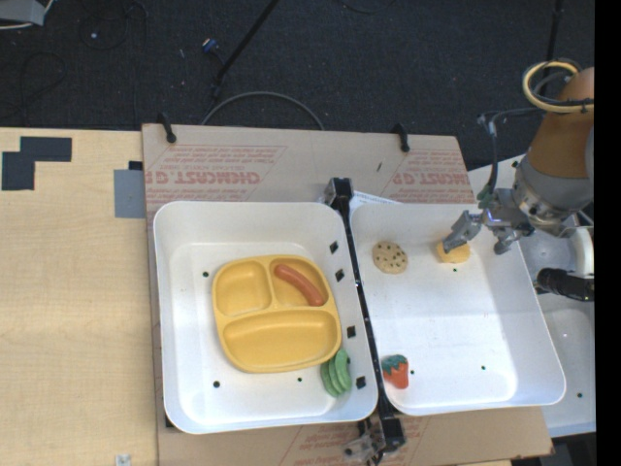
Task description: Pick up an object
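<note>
In the right bin (505, 357) a small yellow food piece (453, 252) lies near the far wall. My gripper (483, 238) hangs over that far right corner, open, with its left finger (464, 229) just above the yellow piece and the other finger to the piece's right. Nothing sits between the fingers. A round speckled cookie (390, 256) rests to the left of the yellow piece. At the near left corner of the same bin lies a red strawberry-like toy with a green top (395, 371).
The left bin (184, 260) holds a yellow divided plate (275, 333) with a sausage (300, 282) in its far right compartment, and a green ridged item (337, 373) beside the plate's near right edge. A black divider (354, 299) runs between the bins.
</note>
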`<action>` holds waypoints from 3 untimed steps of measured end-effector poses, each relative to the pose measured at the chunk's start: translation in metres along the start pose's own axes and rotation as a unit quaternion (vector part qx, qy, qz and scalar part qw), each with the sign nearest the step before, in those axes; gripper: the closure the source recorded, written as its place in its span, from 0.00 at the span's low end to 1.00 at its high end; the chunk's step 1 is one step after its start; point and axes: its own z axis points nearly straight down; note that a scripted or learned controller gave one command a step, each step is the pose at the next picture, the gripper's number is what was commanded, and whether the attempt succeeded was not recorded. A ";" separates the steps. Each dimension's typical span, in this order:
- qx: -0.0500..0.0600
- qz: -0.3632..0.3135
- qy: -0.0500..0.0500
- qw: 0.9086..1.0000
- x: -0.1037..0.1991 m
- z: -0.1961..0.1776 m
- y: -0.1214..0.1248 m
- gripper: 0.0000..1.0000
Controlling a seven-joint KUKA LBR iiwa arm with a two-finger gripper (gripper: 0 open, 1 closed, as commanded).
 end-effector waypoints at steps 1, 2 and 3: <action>-0.007 -0.001 -0.002 1.000 0.000 -0.009 0.003 0.00; -0.005 -0.003 -0.001 1.000 0.000 0.043 0.013 0.00; -0.004 -0.003 -0.001 1.000 0.001 0.097 0.013 0.00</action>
